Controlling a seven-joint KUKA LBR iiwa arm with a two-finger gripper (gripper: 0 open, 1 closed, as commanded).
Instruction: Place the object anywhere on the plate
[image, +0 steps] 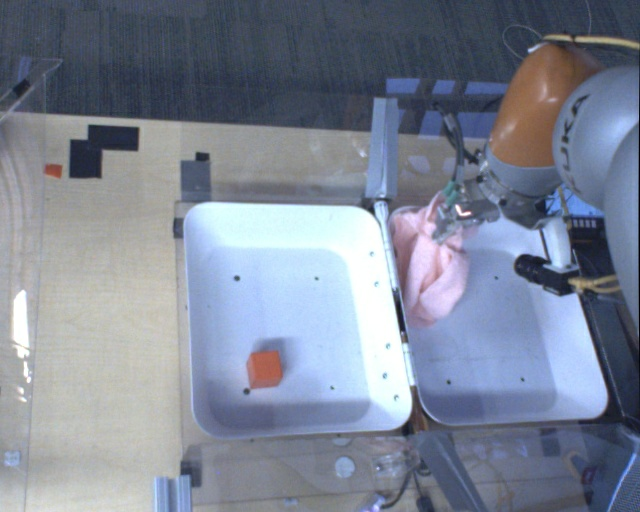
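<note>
Pale wooden bench (100, 330), two white bins side by side. Left bin (290, 235) holds an orange cube (265, 369), lower left of its floor. Right bin (520, 400): pink cloth (430, 270) bunched against the upper left wall, its top pinched between the closed fingers of the gripper (455, 215), upper right of frame. No plate identifiable. Judgement: object gripped, placement undone.

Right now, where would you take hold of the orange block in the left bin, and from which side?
Take the orange block from straight above, pinching two opposite flat sides. It sits squarely on the left bin floor, away from the walls, so there looks to be room for fingers all round. The end effector is at the pink cloth.
</note>
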